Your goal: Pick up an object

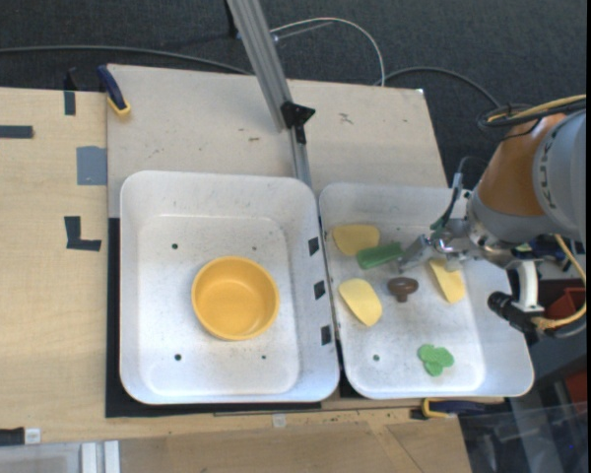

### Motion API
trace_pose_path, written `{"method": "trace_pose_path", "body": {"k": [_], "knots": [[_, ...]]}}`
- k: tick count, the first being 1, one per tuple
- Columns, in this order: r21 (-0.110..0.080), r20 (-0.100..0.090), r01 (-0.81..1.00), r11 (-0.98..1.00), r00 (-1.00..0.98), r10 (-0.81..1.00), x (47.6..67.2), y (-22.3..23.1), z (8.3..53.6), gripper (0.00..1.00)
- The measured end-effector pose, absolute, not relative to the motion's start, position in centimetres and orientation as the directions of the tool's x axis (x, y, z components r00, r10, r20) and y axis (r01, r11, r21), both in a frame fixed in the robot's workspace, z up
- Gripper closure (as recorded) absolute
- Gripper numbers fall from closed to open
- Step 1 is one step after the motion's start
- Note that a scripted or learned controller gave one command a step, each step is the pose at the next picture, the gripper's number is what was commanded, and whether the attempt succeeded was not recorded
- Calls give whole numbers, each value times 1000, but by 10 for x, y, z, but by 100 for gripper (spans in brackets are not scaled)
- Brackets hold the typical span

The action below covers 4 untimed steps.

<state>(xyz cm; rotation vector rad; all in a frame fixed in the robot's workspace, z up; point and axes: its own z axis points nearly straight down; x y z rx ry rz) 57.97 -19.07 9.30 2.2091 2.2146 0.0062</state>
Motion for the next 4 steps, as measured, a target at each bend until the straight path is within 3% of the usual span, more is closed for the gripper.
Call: {"method": "trace_pose_path", "body": {"k": [1, 2, 4], "knots": [[15, -6, 1000, 5, -5, 1000, 581, -189, 105, 100], [3, -1, 1000, 3, -3, 1000, 580, -179, 153, 100], [5, -2, 1000, 2, -2, 1000, 586, -187, 261, 100]]}}
